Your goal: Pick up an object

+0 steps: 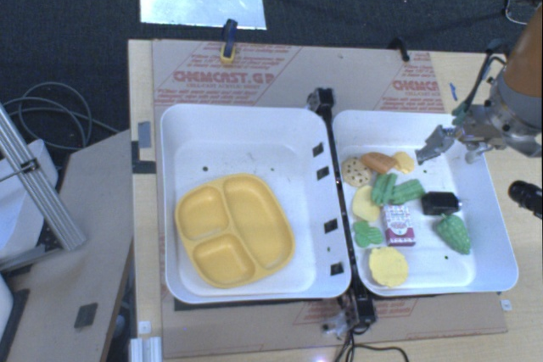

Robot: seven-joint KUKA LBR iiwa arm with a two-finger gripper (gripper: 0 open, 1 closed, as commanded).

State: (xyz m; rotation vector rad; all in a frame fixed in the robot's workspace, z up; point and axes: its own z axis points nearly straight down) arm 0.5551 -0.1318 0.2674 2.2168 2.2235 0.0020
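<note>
— So where was your gripper (437,144), operator?

— Above the right bin (492,208), near its far edge. Whether it was released or clenched, you couldn't tell; nothing showed in its grasp.

— And the objects?

— Just beside and below it: an orange piece (377,162), green pieces (394,191), a black block (440,203). Probably heaped there for easy reach. The yellow tray (233,229) lay well apart, leftward.

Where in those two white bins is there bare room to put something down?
Left bin: bare floor along the far wall and right side, around the yellow divided tray. Right bin: a bare strip by the far wall, under the gripper, and at the near right corner. Its middle is crowded with toy food.
</note>
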